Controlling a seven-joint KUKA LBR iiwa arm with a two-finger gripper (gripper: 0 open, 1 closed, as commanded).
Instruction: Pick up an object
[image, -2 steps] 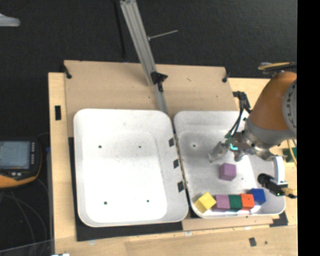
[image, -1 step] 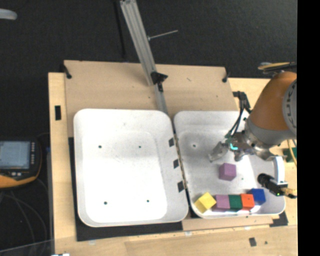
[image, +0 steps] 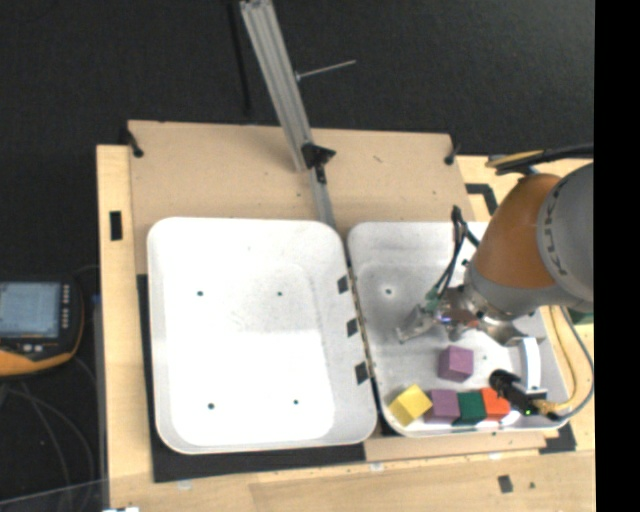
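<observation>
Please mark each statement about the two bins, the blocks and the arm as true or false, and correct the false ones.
1. All the blocks lie in the right bin. True.
2. The yellow block lies in the left bin. False: it lies in the right bin, near its front left corner.
3. The gripper is above the right bin. True.
4. The green block sits between the orange block and a purple block. True.
5. The gripper holds the purple block. False: that block lies in the bin, apart from the gripper.

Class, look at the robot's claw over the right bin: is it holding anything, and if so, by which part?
Nothing is held. The claw hangs over bare bin floor, with no object between its fingers. The purple block lies apart from it, nearer the bin's front edge.
</observation>
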